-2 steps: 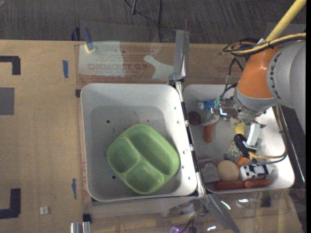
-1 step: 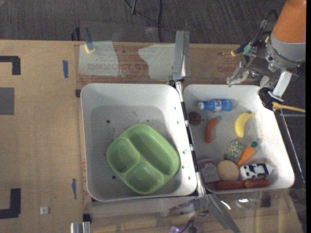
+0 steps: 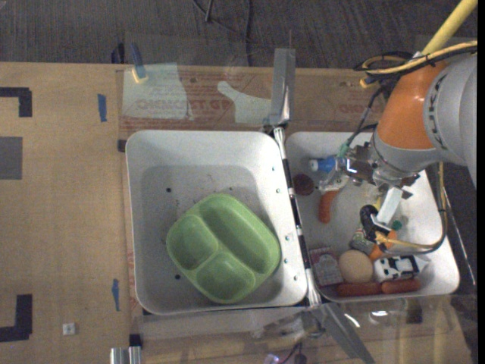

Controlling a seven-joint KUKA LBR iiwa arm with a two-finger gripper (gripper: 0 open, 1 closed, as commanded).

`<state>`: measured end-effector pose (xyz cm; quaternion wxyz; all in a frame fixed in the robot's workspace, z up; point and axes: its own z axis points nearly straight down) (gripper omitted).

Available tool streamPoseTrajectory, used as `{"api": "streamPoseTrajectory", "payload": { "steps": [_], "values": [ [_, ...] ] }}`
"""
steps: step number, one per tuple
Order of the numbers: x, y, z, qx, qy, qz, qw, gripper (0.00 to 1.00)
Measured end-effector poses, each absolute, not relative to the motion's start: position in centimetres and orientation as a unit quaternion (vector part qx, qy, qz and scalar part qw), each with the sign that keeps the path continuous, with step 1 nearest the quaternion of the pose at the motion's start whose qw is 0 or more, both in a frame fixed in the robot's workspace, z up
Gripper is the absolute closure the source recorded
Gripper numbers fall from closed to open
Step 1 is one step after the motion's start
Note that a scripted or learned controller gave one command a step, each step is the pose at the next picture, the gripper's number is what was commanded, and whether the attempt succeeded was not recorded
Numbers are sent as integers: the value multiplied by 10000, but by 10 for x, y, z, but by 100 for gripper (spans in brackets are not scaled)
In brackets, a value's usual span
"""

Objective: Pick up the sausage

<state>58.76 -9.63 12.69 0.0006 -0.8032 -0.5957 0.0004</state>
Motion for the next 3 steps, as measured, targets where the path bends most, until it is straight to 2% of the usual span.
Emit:
{"api": "streamPoseTrajectory", "payload": {
  "steps": [1,2,3],
  "values": [
    [584,-98,86,-8318,-5551,-13,-1,0],
    [584,-101,98,-8334,-5526,-25,-16,100],
    [643,-53,185,-7416,-6708,-3,-8,100]
  ]
}}
